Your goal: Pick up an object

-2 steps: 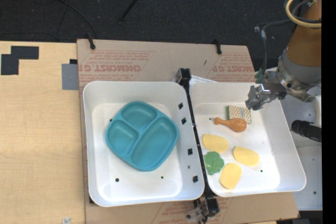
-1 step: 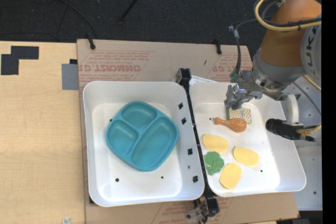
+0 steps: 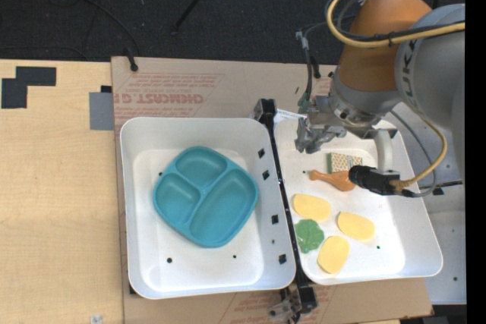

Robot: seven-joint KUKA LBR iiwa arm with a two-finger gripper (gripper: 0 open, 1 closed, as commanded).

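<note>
Jaw state cannot be read from this slanted overhead view. The gripper (image 3: 307, 139) hangs over the right bin (image 3: 425, 262), up and to the left of the brown drumstick-shaped piece (image 3: 334, 179), with nothing visibly held.

That drumstick piece is the nearest candidate. A speckled block (image 3: 345, 162) lies just above it, possibly touching. Three yellow pieces (image 3: 312, 206) and a green piece (image 3: 308, 234) lie below it. The teal plate (image 3: 205, 195) sits well to its left, in the other bin.

Recommended procedure, judged from here:
1. Shift over the drumstick piece.
2. Align the closing direction across its narrow shank.
3. Descend clear of the speckled block.
4. Close, lift straight up, and verify retention.
</note>
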